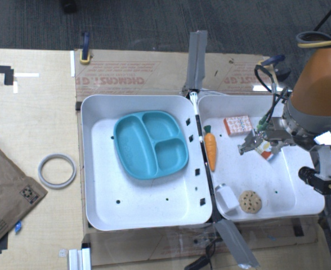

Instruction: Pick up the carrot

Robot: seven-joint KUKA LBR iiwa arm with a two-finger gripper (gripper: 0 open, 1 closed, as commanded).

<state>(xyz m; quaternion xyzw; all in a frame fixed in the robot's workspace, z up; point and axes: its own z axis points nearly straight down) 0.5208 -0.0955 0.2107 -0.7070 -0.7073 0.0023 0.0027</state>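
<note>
Orange carrot (210,148) with green top. Turquoise divided plate (151,144). White bins (98,167). Tan cookie (250,201), dark-speckled. Red-and-white box (237,125). Grey tape roll (57,170). Arm (317,89) orange-banded, grey.

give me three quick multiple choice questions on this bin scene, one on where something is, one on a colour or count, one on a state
1. Where does the carrot lie?
A. on the plate
B. in the right bin, by the divider
C. on the cardboard

2. How many compartments has the blue plate?
A. two
B. three
C. five

3. The gripper is
A. apart from the carrot
B. holding the carrot
C. touching the cookie

Answers:
1 B, it lies along the right bin's left wall.
2 B, one large section and two smaller ones show.
3 A, bare bin floor separates them.
</note>
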